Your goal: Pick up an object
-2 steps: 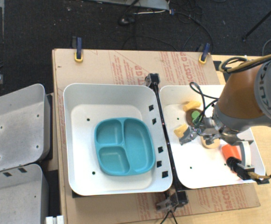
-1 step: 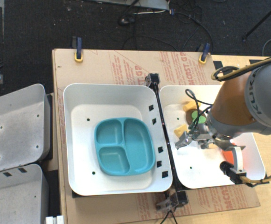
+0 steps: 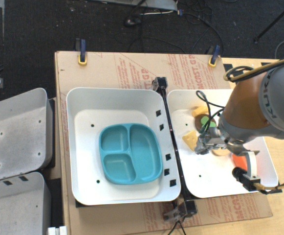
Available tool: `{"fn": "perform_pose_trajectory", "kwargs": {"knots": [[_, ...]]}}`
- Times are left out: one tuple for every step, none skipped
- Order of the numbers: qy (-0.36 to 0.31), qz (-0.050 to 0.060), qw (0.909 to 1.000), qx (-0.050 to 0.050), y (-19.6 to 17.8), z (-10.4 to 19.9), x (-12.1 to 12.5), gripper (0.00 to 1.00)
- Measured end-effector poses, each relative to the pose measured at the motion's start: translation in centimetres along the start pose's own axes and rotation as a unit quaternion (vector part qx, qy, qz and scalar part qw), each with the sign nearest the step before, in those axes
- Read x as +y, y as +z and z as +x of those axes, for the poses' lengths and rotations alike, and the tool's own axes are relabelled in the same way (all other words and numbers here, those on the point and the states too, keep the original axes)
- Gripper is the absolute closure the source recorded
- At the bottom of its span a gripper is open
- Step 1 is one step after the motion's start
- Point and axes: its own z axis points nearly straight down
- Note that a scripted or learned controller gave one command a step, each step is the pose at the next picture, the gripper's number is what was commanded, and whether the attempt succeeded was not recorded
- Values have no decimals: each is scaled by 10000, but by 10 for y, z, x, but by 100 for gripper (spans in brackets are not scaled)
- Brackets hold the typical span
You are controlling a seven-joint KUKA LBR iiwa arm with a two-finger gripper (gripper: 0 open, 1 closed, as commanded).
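Note:
My gripper [image 3: 204,147] is down inside the right bin [image 3: 200,185], near its left-middle floor. A pale yellow wedge [image 3: 190,139] lies just left of it, close to or touching it. Behind the gripper sit a tan-yellow object [image 3: 200,112] and a green and dark round object [image 3: 204,122], partly hidden by cables. A beige round piece [image 3: 220,152] peeks out under the wrist. An orange and white object [image 3: 245,165] lies at the bin's right side. The arm hides much of the bin's right half.
The left bin [image 3: 80,131] holds a teal divided plate [image 3: 130,153]. A black divider [image 3: 170,136] separates the two bins. White trays [image 3: 14,131] lie off the bench at the left. Two clamps [image 3: 82,58] hold the board's far edge.

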Motion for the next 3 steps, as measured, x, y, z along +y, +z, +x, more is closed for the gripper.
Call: {"fn": "perform_pose_trajectory", "kwargs": {"knots": [[-19,-20,10000,-6,-60,-1,-6,100],[-29,-28,10000,-9,-109,-3,5,100],[-30,-31,10000,-10,-162,-3,6,100]]}}
